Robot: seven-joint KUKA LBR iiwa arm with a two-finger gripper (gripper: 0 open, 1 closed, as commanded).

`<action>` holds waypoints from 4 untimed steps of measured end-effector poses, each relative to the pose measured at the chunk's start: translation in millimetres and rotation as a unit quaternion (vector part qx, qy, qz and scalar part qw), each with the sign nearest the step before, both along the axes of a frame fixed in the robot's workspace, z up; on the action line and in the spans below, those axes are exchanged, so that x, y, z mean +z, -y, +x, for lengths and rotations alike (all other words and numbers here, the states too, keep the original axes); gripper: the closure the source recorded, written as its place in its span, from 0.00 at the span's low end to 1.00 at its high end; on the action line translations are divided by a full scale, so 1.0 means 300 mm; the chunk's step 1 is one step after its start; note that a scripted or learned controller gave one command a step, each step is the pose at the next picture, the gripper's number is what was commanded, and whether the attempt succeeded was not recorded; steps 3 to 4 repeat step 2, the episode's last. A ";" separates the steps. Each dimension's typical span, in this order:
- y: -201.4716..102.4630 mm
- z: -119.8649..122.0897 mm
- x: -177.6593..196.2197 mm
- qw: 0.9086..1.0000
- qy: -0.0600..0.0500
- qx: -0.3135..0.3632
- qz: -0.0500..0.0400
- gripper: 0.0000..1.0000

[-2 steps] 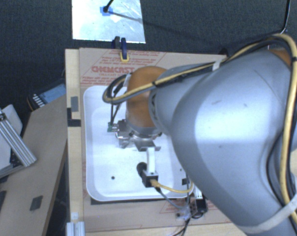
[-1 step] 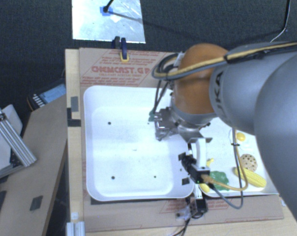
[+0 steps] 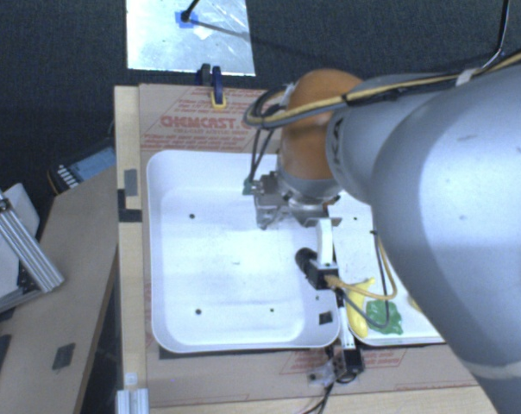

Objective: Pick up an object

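My gripper (image 3: 266, 210) hangs over the upper right part of the left white bin (image 3: 178, 322), pointing down at its bare floor, with nothing seen in it. A yellow banana-shaped object (image 3: 360, 312) and a green object (image 3: 385, 316) lie together in the near corner of the right bin (image 3: 360, 238), below and to the right of the gripper. The grey arm with its orange band (image 3: 308, 136) hides most of the right bin.
Both bins rest on a cardboard sheet (image 3: 191, 121) printed in red. A blue and yellow clamp (image 3: 214, 83) sits at its far edge, with a shiny metal plate (image 3: 187, 24) behind it. An aluminium rail (image 3: 19, 240) lies at the left.
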State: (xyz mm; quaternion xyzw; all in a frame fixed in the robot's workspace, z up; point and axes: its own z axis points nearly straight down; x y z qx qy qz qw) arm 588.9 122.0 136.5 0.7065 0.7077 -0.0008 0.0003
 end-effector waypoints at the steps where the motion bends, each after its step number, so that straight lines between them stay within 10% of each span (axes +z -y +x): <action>1: -0.265 0.094 0.133 1.000 0.004 0.004 0.003 1.00; 2: -0.260 -0.094 -0.126 1.000 -0.005 0.000 0.000 1.00; 4: -0.260 -0.094 -0.126 1.000 -0.005 0.000 0.000 1.00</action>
